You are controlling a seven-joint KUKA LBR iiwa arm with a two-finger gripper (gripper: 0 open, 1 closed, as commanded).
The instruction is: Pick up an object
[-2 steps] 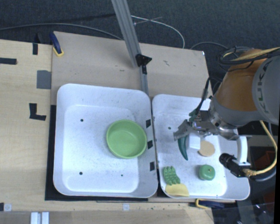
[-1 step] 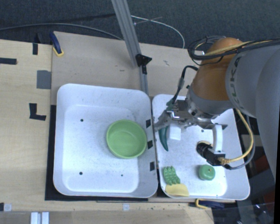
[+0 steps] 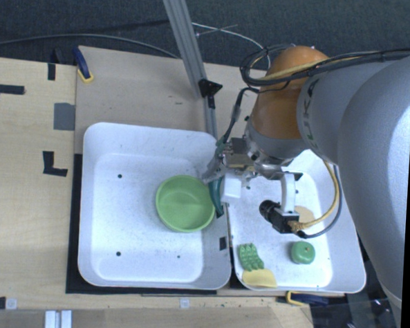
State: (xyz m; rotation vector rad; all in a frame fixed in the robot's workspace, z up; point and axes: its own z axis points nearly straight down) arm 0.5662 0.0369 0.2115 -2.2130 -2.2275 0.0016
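While the gripper (image 3: 221,188) hung low at the right rim of the green bowl (image 3: 184,204) in the left bin (image 3: 105,154), whether it was open or closed could not be told; judged step: reaching to grasp, next requiring closure and lift.

The arm (image 3: 372,149) is a bulky, smooth grey shell with a glossy orange band (image 3: 285,95) above the wrist. Black cables (image 3: 266,66) loop over the band, and a yellow-tipped cable (image 3: 319,219) curls at five o'clock below the wrist.
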